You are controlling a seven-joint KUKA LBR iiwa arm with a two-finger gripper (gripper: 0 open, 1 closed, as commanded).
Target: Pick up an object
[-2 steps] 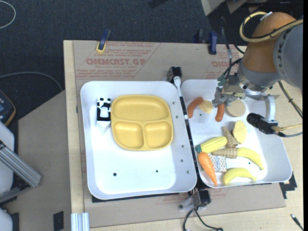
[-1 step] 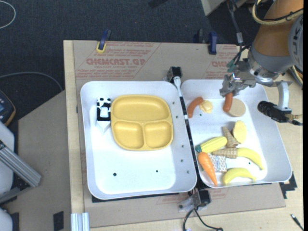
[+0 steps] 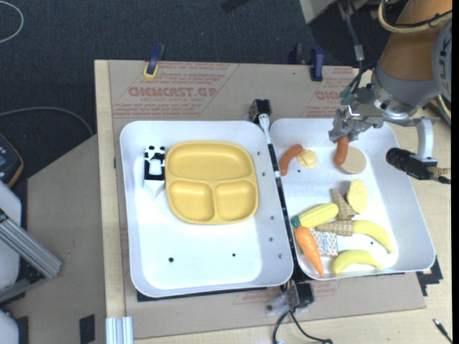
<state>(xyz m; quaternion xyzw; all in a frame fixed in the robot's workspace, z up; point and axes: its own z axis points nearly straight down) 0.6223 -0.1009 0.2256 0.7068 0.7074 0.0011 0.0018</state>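
My gripper hangs over the far part of the right bin, shut on the top end of a small red-orange sausage. The sausage hangs upright from the fingers, its lower end beside a round beige slice. A second sausage lies by the bin's left wall, next to a small yellow piece. Nearer the front lie a corn cob, a carrot, two bananas, a pale yellow wedge and a waffle cone.
The left bin holds a yellow divided plate and a small black-and-white item at its left. The divider between the bins runs just left of the food. A black fitting sits at the right bin's far right rim.
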